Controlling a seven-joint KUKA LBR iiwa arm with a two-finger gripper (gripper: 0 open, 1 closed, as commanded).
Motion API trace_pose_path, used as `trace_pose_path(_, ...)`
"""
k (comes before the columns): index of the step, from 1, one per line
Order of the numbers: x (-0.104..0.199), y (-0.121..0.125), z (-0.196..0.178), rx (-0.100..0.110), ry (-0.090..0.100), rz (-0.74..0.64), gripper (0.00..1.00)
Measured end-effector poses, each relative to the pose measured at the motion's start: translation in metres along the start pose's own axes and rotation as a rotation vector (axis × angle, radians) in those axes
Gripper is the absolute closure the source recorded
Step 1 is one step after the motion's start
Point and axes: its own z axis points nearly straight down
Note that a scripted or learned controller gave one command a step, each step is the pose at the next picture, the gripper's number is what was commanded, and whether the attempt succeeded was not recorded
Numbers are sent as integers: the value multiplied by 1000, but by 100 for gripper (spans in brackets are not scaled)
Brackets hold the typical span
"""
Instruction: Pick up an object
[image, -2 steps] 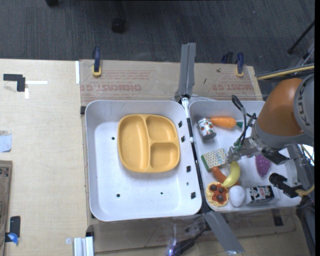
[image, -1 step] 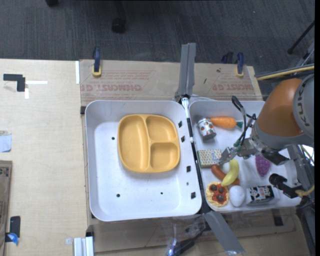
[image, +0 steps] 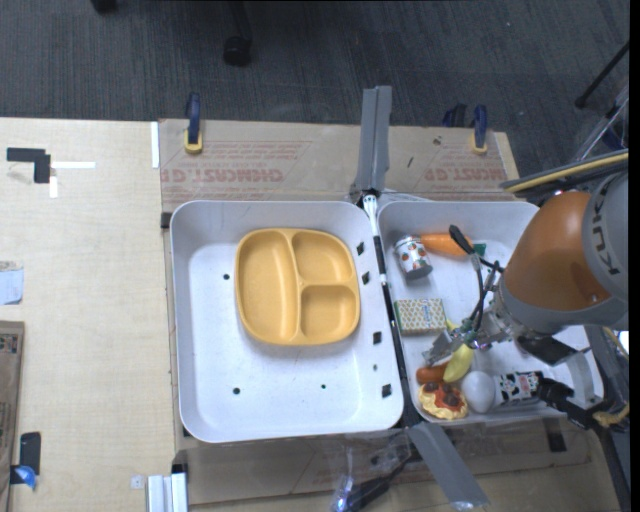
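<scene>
The right bin (image: 520, 215) holds several small items. My gripper (image: 452, 349) reaches down into its front part, just above a small yellow piece (image: 459, 366), and I cannot tell whether it touches it. A white egg-shaped thing (image: 479, 390) and a flat toy food slice with red bits (image: 441, 400) lie right in front of it. A tan patterned box (image: 421, 315) sits a little to the left of the gripper. A small silver can (image: 411, 256) and an orange carrot (image: 445, 245) lie at the back of the bin.
The left bin (image: 200, 330) bears a yellow divided plate (image: 297, 285). A black-and-white bottle (image: 520, 385) lies at the right bin's front, under the arm. The arm's orange band (image: 555, 265) covers the bin's right side. A grey divider (image: 375, 150) rises between the bins.
</scene>
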Motion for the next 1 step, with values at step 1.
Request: trace_pose_path(1,-1,0,-7,1,1,5,100)
